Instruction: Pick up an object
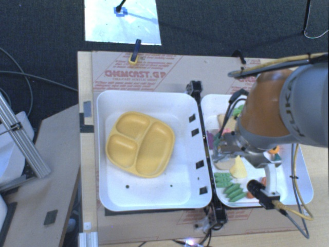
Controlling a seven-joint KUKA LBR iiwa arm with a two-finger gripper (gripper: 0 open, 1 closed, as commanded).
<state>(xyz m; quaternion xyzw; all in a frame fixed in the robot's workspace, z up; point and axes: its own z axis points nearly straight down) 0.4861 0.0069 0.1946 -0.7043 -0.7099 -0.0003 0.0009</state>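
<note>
Currently my arm [288, 104] hangs over the right bin [306, 185], claw [230, 147] low at its left side; can't tell its state. Left bin [118, 189] holds one yellow divided plate [140, 143]. Right bin holds small food toys: pale yellow wedge [238, 167] just beside the claw, toward the camera, green bean pods [229, 185] past it.

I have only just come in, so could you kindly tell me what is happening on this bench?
A grey robot arm reaches in from the right over the right bin, which holds small toy foods: green pea pods, a pale yellow wedge and something orange. Its wrist hangs low over that pile, hiding the hand, so nothing can be called picked up. The left bin holds a yellow divided plate, lying untouched.
</note>
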